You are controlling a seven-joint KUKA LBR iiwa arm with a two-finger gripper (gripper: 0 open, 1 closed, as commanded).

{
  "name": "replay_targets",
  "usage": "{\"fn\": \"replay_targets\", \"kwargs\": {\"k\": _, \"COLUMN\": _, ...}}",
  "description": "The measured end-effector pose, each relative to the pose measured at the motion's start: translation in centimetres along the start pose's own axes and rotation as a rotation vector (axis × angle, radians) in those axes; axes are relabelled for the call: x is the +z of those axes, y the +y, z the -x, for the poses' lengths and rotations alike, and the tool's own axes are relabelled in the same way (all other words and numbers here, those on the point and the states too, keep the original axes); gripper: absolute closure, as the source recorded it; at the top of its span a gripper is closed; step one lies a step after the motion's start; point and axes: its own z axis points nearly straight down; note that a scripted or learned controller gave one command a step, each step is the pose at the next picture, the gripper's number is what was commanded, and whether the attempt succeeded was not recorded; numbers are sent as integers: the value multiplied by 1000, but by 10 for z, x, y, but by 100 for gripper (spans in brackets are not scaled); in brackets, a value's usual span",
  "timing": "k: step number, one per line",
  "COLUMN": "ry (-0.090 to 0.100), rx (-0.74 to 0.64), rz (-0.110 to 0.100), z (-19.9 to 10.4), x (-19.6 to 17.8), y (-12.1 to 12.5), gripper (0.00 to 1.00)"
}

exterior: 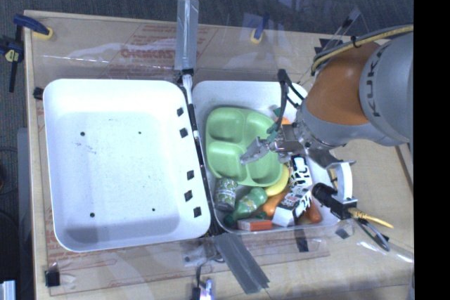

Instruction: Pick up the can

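Two white bins sit side by side on the bench, and my claw (254,150) hangs over the green tray (235,133) in the right bin (232,89), fingers apart with nothing between them, while the can (226,192) sits lower left of the tray by the divider.

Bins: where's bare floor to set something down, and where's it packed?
The left bin is bare floor wall to wall. The right bin is crowded: green tray under the pincer, and can, banana and cartons along the near wall.
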Motion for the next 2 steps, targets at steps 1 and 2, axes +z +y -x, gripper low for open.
{"fn": "replay_targets", "kwargs": {"k": 1, "ry": -2, "rx": 177, "rz": 5, "z": 53, "x": -158, "y": -19, "gripper": 0}}
{"fn": "replay_targets", "kwargs": {"k": 2, "ry": -1, "rx": 245, "rz": 5, "z": 25, "x": -252, "y": -30, "gripper": 0}}
